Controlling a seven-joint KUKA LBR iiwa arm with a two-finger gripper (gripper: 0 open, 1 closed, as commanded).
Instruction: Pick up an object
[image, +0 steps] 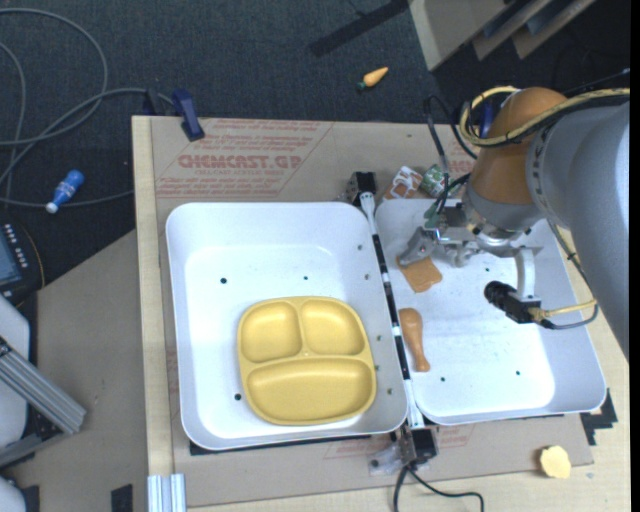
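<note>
In the right bin (500, 385) a flat orange slab (422, 275) lies near the left wall. An orange sausage-shaped piece (412, 338) lies in front of it, against the divider. My gripper (441, 243) hangs low over the back left of this bin, just behind and above the flat slab, with nothing seen held in it. A small colourful packet (407, 183) rests at the bin's back edge, behind the gripper. The grey arm with its orange band (515, 140) comes in from the right.
The left bin (200, 250) holds a yellow divided plate (304, 358). A black connector with a cable (508, 298) sticks out from the arm over the right bin. A yellow chunk (553, 461) lies on the bench at the front right. A blue clamp (186, 113) sits at the back left.
</note>
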